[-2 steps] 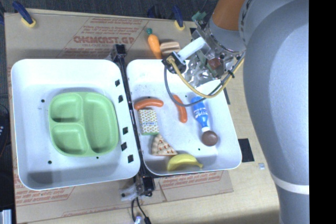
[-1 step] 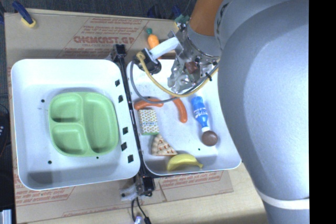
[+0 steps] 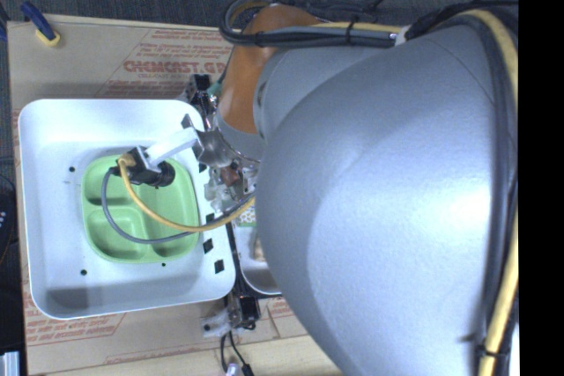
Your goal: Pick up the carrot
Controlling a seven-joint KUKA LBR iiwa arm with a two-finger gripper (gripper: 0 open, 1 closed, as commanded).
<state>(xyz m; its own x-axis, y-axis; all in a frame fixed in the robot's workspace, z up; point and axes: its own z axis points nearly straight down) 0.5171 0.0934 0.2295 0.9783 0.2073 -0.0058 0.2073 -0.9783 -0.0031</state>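
My gripper [image 3: 226, 175] hangs low over the right edge of the left white bin [image 3: 53, 189], beside the divider between the two bins. A green divided plate [image 3: 106, 229] lies in that bin, just left of the gripper. The big grey arm, with its orange band [image 3: 242, 84] above the wrist, covers most of the right bin [image 3: 256, 279] and whatever lies in it.
The bins rest on a brown cardboard sheet [image 3: 132, 57]. A small blue and yellow tool [image 3: 40, 24] lies at its far left corner. The bare white floor of the left bin surrounds the green plate.
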